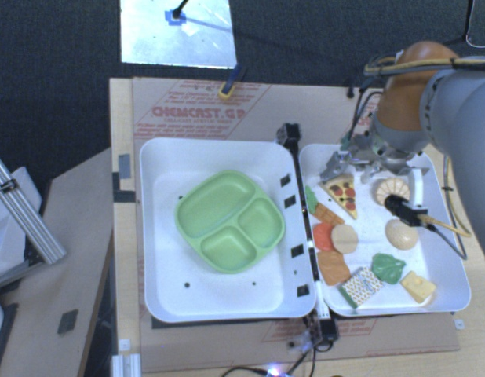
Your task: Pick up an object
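Jaws (pixel 342 160) hang low at the back left corner of the right bin (pixel 461 285), just above the pizza slice (pixel 341 194). Whether they are spread or closed I cannot tell, since the metal parts blur together; nothing shows held between them. The pizza slice looks the likeliest target, lying flat just beside the bin's left wall. To do the pick well, the jaws should come straight down over the slice's narrow width, clear of the wall and of the orange piece (pixel 327 214) just in front. Farther out lie a shell cookie (pixel 392 188), an egg (pixel 401 234), a green leaf (pixel 388 267) and cheese (pixel 417 287). The left bin (pixel 160 289) holds a green tray (pixel 228 220).
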### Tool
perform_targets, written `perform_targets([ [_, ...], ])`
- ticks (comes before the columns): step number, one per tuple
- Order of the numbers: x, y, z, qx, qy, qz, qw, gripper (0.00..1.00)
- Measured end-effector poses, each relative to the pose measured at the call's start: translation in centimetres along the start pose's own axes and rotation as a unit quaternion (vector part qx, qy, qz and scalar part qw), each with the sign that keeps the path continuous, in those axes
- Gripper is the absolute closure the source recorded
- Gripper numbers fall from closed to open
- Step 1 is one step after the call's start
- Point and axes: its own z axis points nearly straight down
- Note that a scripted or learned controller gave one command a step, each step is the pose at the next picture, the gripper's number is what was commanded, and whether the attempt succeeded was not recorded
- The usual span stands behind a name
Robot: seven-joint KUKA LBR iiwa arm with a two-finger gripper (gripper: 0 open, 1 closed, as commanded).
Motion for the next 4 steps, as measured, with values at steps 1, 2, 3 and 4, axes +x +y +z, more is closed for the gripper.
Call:
perform_targets([
  [1,0.1,0.0,3.8,0.000,0.000,0.000,1.0000,0.00],
  [2,0.0,0.2,2.3,-0.004,-0.001,0.000,1.0000,1.00],
  [3,0.2,0.4,-2.0,-0.003,0.000,-0.001,1.0000,1.00],
  [4,-0.2,1.0,-8.4,-0.006,-0.001,-0.001,1.0000,1.00],
])
